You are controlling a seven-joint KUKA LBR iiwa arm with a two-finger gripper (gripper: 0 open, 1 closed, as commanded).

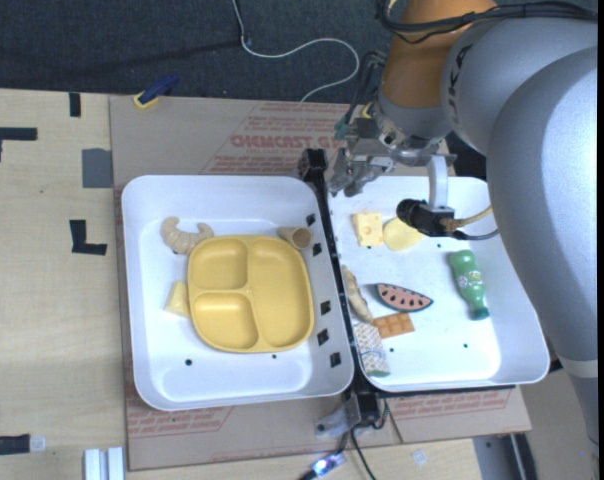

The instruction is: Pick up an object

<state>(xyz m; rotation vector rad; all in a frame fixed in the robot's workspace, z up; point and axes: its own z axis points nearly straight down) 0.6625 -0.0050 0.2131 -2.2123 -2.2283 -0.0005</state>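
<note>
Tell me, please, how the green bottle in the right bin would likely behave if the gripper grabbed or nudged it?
The green bottle lies on its side, so a nudge would probably roll it. Its rounded, glossy body may slip between fingers. It looks like a small toy, likely light and rigid.

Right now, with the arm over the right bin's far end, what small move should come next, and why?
Probably a short shift toward the cheese wedge, then down. The gripper hangs above the right bin near its far left corner, with nothing seen in it, and the wedge lies just nearer the camera.
</note>
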